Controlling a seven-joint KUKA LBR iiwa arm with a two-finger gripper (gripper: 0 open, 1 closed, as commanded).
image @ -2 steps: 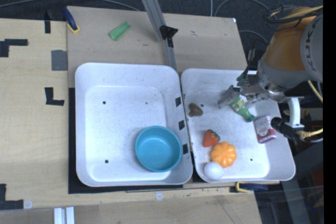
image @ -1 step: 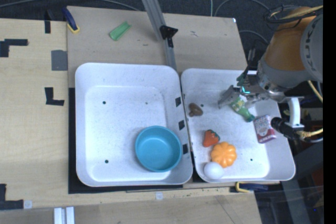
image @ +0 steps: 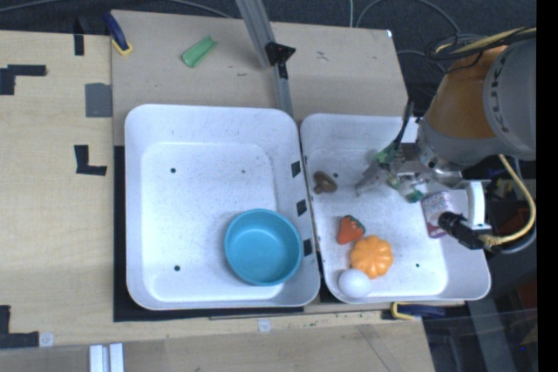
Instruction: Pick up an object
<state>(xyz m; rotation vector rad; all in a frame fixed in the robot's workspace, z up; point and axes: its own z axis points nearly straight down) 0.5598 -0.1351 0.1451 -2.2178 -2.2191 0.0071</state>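
Pumpkin [image: 372,255], strawberry [image: 350,230], egg [image: 353,282] and a small brown thing [image: 325,182] are all lying loose in the right bin [image: 462,274], and none of them is sitting between my fingers. From the overhead camera, my gripper [image: 373,176] is hanging over the upper middle of that bin, reaching in from the right. My fingers [image: 366,182] are pointing left and down toward the bin floor, and I am not able to tell whether they are spread or closed, since they are blurring into one dark shape. The brown thing is lying just left of my fingertips, apart from them, near the bin's left wall. The strawberry is sitting below it, just beside the pumpkin. The pumpkin is touching the egg, which is resting against the bin's front edge. My orange band [image: 466,104] is showing at the right, with cables trailing around the wrist.

Over in the left bin [image: 148,187], a blue bowl [image: 262,246] is sitting upright near the front right corner. Behind the bins, a green block [image: 198,51] is lying on the bench [image: 349,65], and a grey pole [image: 248,0] is slanting across it.
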